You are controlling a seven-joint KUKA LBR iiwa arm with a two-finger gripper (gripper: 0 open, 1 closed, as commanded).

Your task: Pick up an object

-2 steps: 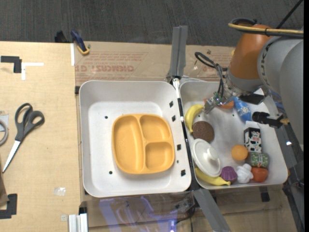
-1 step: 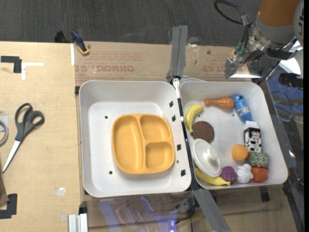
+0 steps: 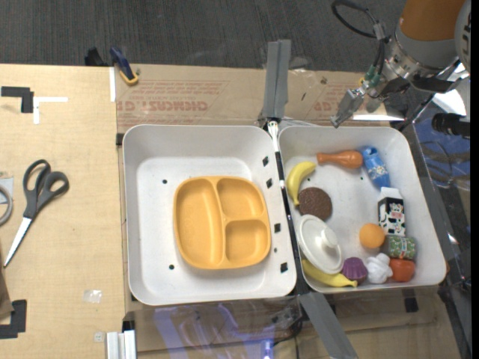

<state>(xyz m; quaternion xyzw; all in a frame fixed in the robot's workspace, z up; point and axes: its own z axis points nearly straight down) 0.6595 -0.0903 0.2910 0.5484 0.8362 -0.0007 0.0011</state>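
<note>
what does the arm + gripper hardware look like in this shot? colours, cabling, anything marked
The arm shows a broad orange band above a silver-grey wrist section. A black cable loops out on the side of the wrist towards the middle of the view. The gripper is small, slim and grey-metallic, tapering to a point, with a few small coloured spots near its base. No readable markings.

— What lies in the right bin (image 3: pixel 416 172)?
— At the back, a brown drumstick (image 3: pixel 339 158) on its side beside a tilted blue bottle (image 3: pixel 375 166). A banana (image 3: pixel 299 179) curves by the left wall, touching a brown cookie (image 3: pixel 314 202).
— And nearer the front?
— A white lidded bowl (image 3: pixel 321 243), a cow-print carton (image 3: pixel 391 212), an orange (image 3: pixel 371 235), and a second banana (image 3: pixel 326 277).
</note>
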